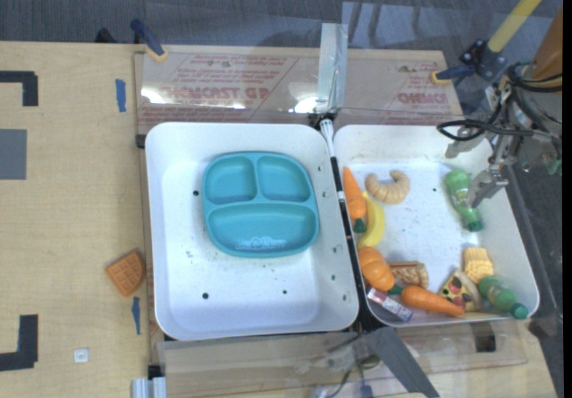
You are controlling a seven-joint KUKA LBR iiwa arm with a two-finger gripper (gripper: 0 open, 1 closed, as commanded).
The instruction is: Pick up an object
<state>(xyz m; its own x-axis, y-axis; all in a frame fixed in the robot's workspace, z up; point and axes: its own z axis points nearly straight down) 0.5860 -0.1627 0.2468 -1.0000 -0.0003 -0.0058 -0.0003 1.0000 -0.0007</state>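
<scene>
The right bin holds several toy foods. Along its left wall lie an orange carrot, a yellow banana and a round orange fruit, with a tan croissant a little further in. A green vegetable lies near the upper right. My gripper hangs at the bin's upper right, just to the right of the green vegetable and above its lower end. Nothing shows as held in it.
Along the right bin's front edge lie a second carrot, a pizza slice, a corn piece and another green piece. The left bin bears a teal divided plate. A toy waffle lies on the bench, left of the bins.
</scene>
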